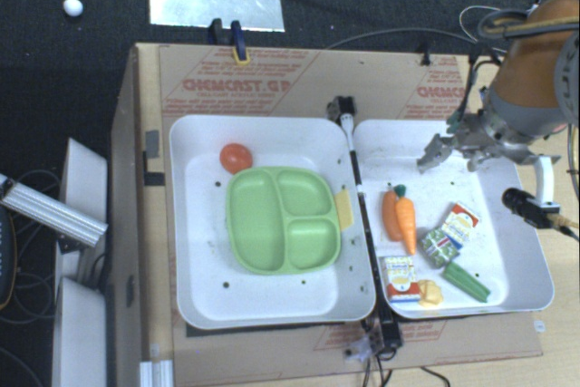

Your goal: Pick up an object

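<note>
Carrot (400,217) lies near the left wall of the right bin (535,285), pointing toward the bin's near edge, and I see nothing touching it. Beside it, toward the near right corner, sit a small carton (459,226), a green pack (439,247), a cucumber (466,281) and a box (401,277). My jaws (456,149) hang over the bin's far edge, spread apart with nothing between them. In the left bin (195,304) I see a green tray (281,219) and a tomato (236,158) by the far left corner.

Lab: robot arm (535,59), cabled bench (272,86)
</note>
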